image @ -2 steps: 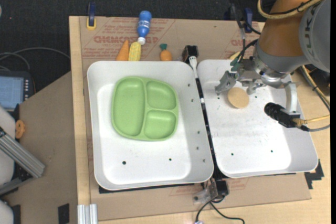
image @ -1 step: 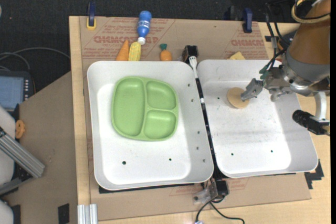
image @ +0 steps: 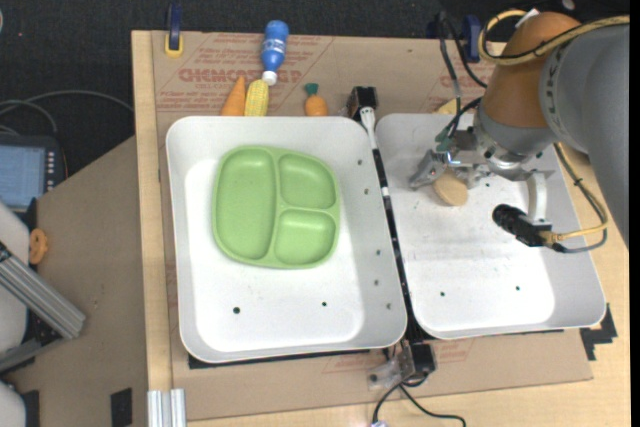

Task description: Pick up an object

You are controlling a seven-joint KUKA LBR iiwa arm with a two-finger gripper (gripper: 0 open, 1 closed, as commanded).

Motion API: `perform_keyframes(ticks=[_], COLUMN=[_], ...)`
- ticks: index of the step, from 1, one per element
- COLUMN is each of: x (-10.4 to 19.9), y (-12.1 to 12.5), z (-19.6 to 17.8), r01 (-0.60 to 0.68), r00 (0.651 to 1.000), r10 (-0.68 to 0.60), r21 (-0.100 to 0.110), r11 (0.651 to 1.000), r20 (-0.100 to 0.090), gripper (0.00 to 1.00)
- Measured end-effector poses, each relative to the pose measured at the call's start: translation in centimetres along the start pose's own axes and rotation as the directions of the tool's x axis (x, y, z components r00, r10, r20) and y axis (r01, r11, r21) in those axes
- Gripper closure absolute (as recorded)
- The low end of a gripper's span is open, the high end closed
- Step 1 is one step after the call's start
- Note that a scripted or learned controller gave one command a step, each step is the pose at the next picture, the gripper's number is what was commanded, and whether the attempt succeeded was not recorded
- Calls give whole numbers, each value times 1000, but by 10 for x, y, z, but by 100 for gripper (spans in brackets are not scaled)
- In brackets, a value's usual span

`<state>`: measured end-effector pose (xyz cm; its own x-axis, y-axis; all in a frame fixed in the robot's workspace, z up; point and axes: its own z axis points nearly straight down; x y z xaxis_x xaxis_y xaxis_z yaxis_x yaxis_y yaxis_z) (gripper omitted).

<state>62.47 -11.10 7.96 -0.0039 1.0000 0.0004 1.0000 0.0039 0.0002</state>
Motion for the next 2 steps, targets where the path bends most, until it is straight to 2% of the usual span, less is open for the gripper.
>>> perform_keyframes(ticks=[1,2], x=[-2,71], y=[0,-32], z=[-16,-113], r01=[-4,3], r00=[1000,1000], r10=[4,-3], r21=[-4,-7], r11=[1000,1000], r20=[1,-1], gripper=[100,100])
